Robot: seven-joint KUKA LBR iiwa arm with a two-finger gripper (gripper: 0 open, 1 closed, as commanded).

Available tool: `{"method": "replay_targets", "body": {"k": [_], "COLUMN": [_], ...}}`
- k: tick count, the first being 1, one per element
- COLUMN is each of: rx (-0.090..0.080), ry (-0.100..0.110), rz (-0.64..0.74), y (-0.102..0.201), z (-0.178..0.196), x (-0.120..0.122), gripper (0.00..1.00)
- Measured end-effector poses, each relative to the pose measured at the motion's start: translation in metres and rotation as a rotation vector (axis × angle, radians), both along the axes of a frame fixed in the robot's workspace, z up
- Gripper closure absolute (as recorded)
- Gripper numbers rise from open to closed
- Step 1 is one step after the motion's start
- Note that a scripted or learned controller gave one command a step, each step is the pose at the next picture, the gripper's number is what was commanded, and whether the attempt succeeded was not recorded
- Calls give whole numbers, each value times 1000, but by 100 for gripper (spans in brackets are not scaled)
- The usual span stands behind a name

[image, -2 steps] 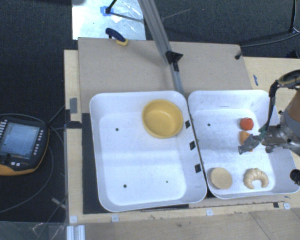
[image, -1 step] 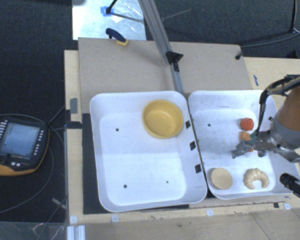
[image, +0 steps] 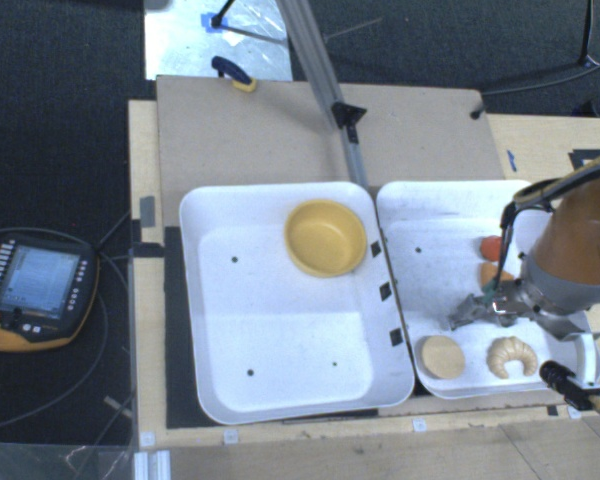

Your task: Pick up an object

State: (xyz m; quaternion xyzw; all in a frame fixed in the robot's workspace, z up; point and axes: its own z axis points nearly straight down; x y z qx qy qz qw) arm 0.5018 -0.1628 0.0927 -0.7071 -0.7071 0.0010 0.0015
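Observation:
In the right bin (image: 430,213), my gripper (image: 467,313) hangs low over the floor, reaching in from the right under the orange-banded wrist (image: 580,238). A round tan disc (image: 443,356) lies just below and left of it, apart from it. A pale croissant (image: 512,356) rests near the bin's front right. A small red object (image: 491,247) and an orange one (image: 489,273) sit just above the gripper, partly hidden by the arm's cable. A yellow bowl (image: 325,236) stands at the back of the left bin (image: 220,298).
A metal pole (image: 320,63) slants across the cardboard behind the bins. A teach pendant (image: 35,288) lies on the floor at far left. Black clips (image: 385,291) mark the seam between the bins.

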Motion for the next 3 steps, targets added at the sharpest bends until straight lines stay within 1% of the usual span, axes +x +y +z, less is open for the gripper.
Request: {"method": "replay_targets", "body": {"k": [1,3], "rx": [-1,-2], "ry": [-5,-10], "rz": [0,1], "y": [0,-2], "z": [13,133], "x": [1,17], "gripper": [100,100]}}
